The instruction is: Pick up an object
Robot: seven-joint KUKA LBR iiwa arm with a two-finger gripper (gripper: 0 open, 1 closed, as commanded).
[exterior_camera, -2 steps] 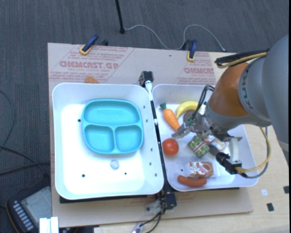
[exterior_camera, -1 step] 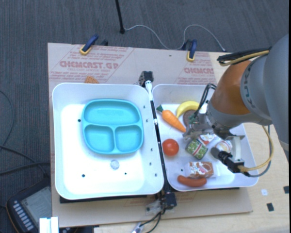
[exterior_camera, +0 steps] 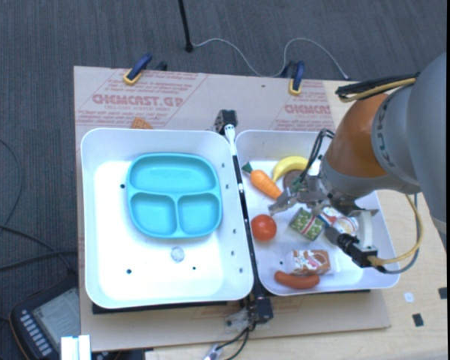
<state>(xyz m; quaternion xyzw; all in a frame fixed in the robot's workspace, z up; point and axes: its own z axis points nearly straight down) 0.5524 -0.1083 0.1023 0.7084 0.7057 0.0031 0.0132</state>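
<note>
While the grey arm (exterior_camera: 405, 141) with its orange band reaches in from the right, its tool (exterior_camera: 306, 201) hangs low inside the right bin (exterior_camera: 382, 276), among a scatter of toy food. A small green packet (exterior_camera: 307, 223) lies just on the near side of the tool, close under it, though contact cannot be confirmed. An orange carrot (exterior_camera: 265, 184) lies just to the left of the tool, and a yellow banana (exterior_camera: 289, 167) curves just beyond it on the far side. A red tomato (exterior_camera: 263, 227) sits near-left of the tool, close to the bin's left wall. Nearer the camera, a red-and-white packet (exterior_camera: 311, 261) and a red sausage (exterior_camera: 296, 280) lie well apart from the tool along the bin's near edge.

How far the tool is open cannot be told from this angle, and nothing is seen between its tips. The arm's wrist bends down over the right bin, its bulk covering the bin's far right corner; a black cable (exterior_camera: 394, 257) loops past the near right rim.

On the left, the left bin (exterior_camera: 97, 276) holds a blue divided tray (exterior_camera: 174, 195). Both bins rest on a tabletop (exterior_camera: 172, 100) with a printed brown board and two clamps at its far edge.
</note>
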